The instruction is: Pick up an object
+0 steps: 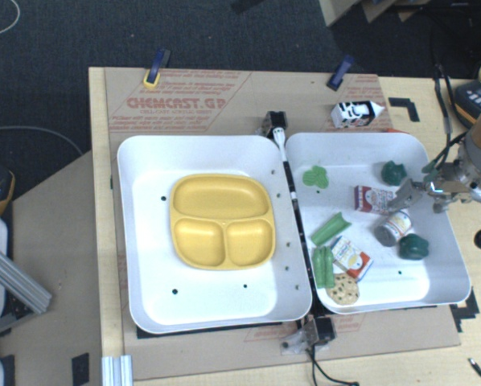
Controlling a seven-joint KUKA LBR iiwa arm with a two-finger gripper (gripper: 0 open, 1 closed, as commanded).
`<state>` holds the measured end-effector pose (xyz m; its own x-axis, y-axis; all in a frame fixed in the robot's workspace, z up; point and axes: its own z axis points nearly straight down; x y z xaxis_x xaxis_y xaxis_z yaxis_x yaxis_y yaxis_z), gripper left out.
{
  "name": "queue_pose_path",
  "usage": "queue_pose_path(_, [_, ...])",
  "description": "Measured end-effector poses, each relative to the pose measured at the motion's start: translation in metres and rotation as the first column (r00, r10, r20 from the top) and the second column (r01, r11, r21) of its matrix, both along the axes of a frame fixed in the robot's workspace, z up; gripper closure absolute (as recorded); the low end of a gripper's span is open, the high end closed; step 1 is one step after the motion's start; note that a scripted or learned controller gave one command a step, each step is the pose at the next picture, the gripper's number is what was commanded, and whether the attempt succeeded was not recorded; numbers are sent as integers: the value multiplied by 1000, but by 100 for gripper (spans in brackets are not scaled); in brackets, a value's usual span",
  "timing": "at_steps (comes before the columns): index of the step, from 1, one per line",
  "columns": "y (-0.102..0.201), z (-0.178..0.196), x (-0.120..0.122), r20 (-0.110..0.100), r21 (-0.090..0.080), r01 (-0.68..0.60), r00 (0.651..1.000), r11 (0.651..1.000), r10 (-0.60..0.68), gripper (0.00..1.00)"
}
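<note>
Lying just under tool [425, 190]: can [394, 227]

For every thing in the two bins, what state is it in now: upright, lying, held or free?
Yellow tray: flat in the left bin.
Can: on its side, free.
Red carton: lying flat, free.
Cookie: flat, at the near wall of the right bin.
Pincer: above the right bin, holding nothing visible.

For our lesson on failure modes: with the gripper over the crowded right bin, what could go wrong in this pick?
1. The small can lies beside the red-and-white carton; the gripper might nudge either instead of gripping it.
2. The can looks round and tipped over, so it may roll.
3. The gripper is near the right bin wall, so it could strike it.
</note>
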<state>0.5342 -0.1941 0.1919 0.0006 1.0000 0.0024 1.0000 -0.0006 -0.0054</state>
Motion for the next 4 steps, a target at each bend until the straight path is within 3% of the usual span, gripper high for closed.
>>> queue_pose_path(2, [1, -109, -6, 1, 0, -1, 1000, 1000, 1, 0])
queue_pose_path(3, [0, -96, -5, 7, -3, 1, 1000, 1000, 0, 100])
queue_pose_path(4, [-10, -42, 2, 12, -6, 0, 1000, 1000, 1, 100])
